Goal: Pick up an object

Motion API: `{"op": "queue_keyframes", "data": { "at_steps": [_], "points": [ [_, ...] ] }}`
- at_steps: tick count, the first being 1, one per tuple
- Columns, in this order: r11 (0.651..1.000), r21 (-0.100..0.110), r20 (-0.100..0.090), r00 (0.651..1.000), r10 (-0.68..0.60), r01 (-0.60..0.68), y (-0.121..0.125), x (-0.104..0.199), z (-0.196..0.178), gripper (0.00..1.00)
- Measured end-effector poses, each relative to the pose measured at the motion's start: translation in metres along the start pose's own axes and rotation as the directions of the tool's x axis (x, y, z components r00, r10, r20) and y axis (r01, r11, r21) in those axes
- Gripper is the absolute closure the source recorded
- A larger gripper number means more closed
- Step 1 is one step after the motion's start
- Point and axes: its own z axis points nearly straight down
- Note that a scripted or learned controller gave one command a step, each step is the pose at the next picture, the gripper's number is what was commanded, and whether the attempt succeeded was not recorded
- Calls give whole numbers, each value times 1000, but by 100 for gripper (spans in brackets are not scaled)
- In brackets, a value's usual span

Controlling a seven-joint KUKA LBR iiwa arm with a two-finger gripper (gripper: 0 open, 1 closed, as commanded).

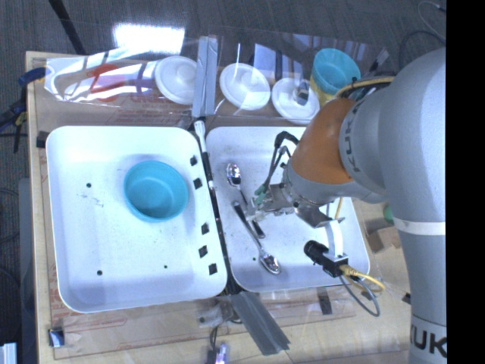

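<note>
Steel spoons [250, 217] crowd the right bin's [227, 279] left edge; whether fingers [261, 202] grip, I can't tell.

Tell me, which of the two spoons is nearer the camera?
The spoon with its bowl low in the right bin; the other spoon's bowl lies farther up.

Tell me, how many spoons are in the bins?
2, both in the right bin: one spoon near its upper left, the other spoon lower, toward the middle. The arm may hide more.
</note>
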Motion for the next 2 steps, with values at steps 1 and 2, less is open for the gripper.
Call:
{"op": "queue_keyframes", "data": {
  "at_steps": [1, 2],
  "points": [
    [1000, 0, 0, 1000, 0, 0, 0, 0, 0, 0],
    [1000, -4, -2, 1000, -8, 8, 55, 1, 17, 0]
  ]
}}
